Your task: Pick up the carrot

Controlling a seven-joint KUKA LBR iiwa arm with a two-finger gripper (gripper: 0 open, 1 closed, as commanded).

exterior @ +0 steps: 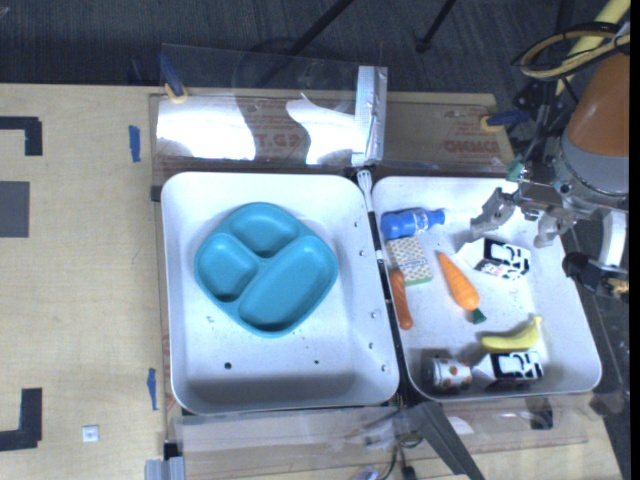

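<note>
camera view: carrot in right bin (untouched)

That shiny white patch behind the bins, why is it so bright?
In the camera view, light glares off the clear sheet behind the left bin, washing it out white. The carrot in the right bin stays evenly lit, with just a soft shadow beside it.

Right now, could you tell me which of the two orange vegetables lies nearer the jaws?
The carrot with the green stem end, mid-bin; the thinner orange one hugs the bin's left wall.
</note>
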